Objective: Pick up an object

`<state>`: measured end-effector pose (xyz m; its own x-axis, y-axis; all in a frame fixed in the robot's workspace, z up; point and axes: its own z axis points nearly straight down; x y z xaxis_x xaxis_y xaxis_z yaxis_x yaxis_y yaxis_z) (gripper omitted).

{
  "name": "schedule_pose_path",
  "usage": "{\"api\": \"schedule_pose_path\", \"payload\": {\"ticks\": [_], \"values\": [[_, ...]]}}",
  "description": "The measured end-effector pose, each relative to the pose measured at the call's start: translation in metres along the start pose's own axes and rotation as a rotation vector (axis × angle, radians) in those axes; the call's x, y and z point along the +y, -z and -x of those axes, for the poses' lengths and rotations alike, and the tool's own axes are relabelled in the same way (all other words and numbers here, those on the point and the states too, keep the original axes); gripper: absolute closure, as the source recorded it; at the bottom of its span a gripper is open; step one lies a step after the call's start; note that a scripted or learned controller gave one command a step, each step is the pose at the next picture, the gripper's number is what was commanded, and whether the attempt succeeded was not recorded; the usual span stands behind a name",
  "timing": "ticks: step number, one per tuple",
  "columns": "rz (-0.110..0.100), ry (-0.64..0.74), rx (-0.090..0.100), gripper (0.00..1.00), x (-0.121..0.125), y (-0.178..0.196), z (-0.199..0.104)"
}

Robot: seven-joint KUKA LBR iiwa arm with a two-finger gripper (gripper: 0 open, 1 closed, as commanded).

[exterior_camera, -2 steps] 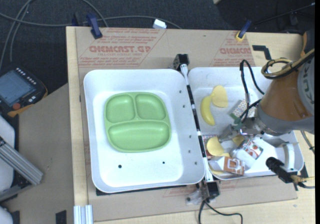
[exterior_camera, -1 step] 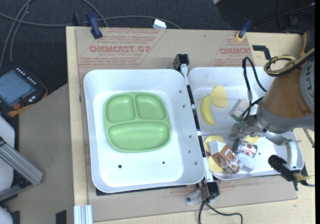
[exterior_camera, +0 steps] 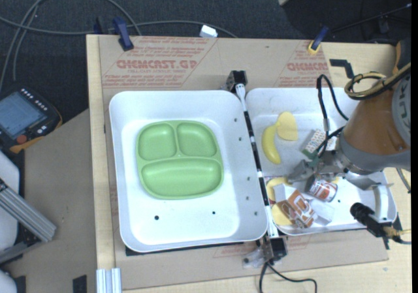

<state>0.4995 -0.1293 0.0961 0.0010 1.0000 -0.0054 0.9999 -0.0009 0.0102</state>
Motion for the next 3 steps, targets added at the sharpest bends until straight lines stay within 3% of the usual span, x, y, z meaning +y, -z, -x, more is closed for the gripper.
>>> {"api": "schedule_pose_path", "payload": {"ticks": [1,2,3], "values": [[0.002,0.000,-0.001,1.00,0.000,0.010,0.000],[0.002,0.000,-0.001,0.00,0.000,0.010,0.000],[-0.006,0.002,0.003,0.00,0.036,-0.011,-0.007]]}}
